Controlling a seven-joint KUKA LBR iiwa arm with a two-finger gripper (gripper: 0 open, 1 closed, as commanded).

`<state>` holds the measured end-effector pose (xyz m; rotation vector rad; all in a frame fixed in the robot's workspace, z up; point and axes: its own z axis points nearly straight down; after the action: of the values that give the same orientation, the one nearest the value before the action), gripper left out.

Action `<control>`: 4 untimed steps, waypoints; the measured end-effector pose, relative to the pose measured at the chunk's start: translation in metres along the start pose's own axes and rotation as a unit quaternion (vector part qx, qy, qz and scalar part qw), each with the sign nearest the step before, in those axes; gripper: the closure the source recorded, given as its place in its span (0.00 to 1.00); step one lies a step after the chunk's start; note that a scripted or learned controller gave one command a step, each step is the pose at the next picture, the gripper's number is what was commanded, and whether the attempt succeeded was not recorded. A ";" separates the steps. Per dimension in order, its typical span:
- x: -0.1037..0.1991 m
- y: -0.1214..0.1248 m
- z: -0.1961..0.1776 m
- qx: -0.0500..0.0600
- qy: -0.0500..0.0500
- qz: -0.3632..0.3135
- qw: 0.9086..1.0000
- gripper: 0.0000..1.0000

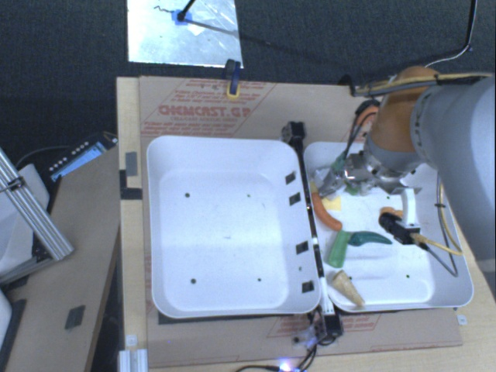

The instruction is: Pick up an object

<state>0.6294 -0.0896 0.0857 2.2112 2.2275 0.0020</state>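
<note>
- Camera view: the grey KUKA arm with its orange band (395,118) enters from the upper right of the frame, above the right shallow white bin (403,289).
- The left shallow white bin (225,231) fills the centre of the frame.
- The two-finger gripper (335,175) sits in the right bin's upper left corner; whether it is wide or narrow cannot be told.
- A curved orange strip (325,214) lies just below the gripper, with a small yellow flat piece (332,203) beside it.
- Lower, a green block (339,249) touches a teal curved piece (369,239).
- A tan cone (346,286) lies nearest the bottom of the frame, well apart from the gripper.
</note>
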 end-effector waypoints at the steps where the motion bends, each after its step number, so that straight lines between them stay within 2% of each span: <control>1: 0.002 -0.057 0.000 0.000 -0.003 0.005 1.000 0.00; 2: 0.022 0.040 -0.106 -0.007 -0.001 -0.001 1.000 0.00; 3: 0.020 0.035 -0.111 -0.002 0.000 -0.001 1.000 1.00; 4: 0.075 0.040 -0.155 -0.002 0.002 -0.001 1.000 1.00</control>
<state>0.6689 -0.0138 0.2406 2.2085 2.2295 0.0105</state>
